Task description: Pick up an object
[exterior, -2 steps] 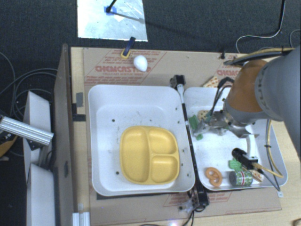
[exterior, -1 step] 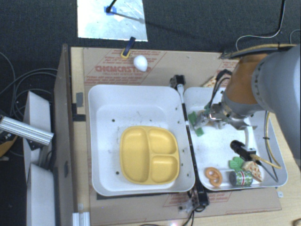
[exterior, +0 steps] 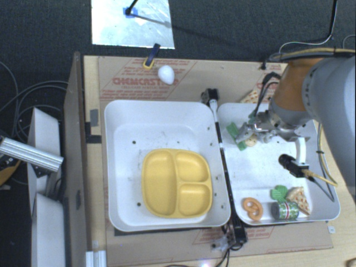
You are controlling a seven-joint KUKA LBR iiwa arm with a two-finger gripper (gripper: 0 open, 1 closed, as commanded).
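Here the end effector (exterior: 257, 125), finger state indiscernible, hangs over the green object (exterior: 234, 134) at the right bin's (exterior: 334, 207) far-left corner, where the wall could block a clean grasp.

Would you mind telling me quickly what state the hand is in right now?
Hand: low in the right bin, at a green object; whether it is open, closed or holding it cannot be told.
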